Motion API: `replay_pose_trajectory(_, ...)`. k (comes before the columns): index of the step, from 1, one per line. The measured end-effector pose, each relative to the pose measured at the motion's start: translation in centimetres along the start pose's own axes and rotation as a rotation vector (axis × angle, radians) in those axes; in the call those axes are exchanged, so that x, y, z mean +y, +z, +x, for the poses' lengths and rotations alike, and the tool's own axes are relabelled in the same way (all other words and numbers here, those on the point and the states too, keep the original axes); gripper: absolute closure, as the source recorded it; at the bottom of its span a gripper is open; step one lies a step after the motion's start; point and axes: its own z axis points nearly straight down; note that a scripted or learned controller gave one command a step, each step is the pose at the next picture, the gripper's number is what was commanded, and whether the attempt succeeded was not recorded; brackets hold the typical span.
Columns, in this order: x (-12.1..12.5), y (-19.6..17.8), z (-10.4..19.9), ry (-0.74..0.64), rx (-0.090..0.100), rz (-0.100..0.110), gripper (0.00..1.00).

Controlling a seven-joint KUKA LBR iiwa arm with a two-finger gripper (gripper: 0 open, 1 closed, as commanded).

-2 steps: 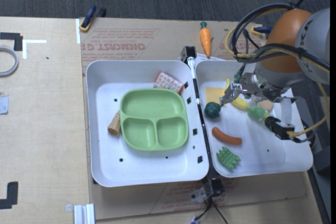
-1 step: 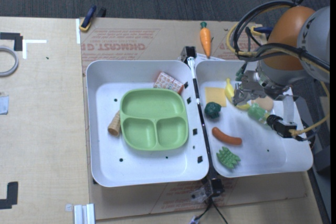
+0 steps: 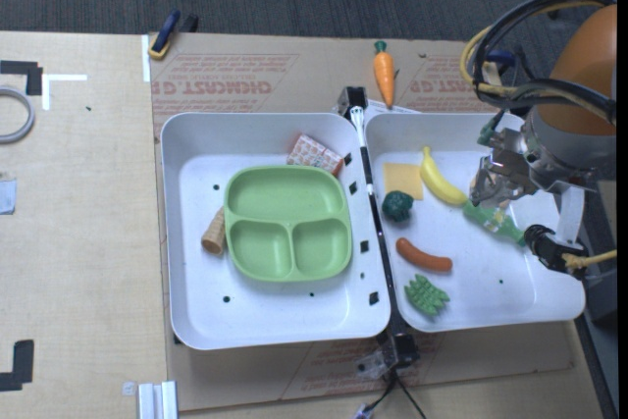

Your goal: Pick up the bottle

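Pincer [image 3: 494,194] hangs over green bottle [image 3: 494,219], grip unreadable from here; it should straddle the body squarely before closing.

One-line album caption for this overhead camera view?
Grey arm's gripper poised over a green translucent bottle in the right white bin.

Grey KUKA arm [image 3: 574,128] with orange band above wrist reaches in from right edge, wrist angled down and leftward. Black cables loop over upper arm. Metal two-finger gripper [image 3: 488,191] points down, low over bin floor. Finger spacing unclear against clutter at this slant.
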Motion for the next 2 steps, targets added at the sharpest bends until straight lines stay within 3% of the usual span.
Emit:
replay_pose_trajectory(1, -5.5, -3.8, 1.2, -0.091, 0.001, 0.002, 1.0)
replay_pose_trajectory(2, -8.5, -3.4, 10.9, -0.043, 0.0, 0.002, 1.0)
